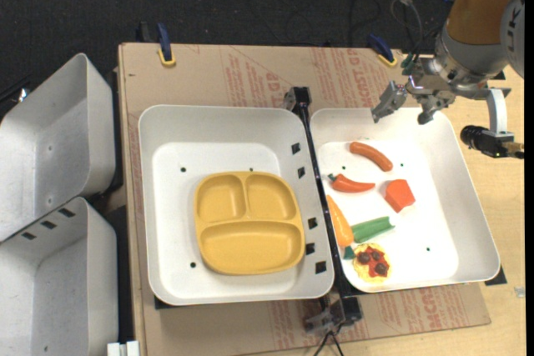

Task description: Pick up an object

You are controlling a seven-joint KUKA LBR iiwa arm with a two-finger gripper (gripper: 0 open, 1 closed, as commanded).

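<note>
Hovering claw (409, 105) open, sausage (370, 154) below, apart

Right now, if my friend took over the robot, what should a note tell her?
Gripper: open, holding nothing, above the right bin's far edge.
Right bin holds: sausage, chili pepper, orange block, carrot, green pod, small pizza.
Left bin holds a yellow divided tray.
Done: nothing picked up.
Left: lower onto one item, maybe the sausage, close, lift.
</note>
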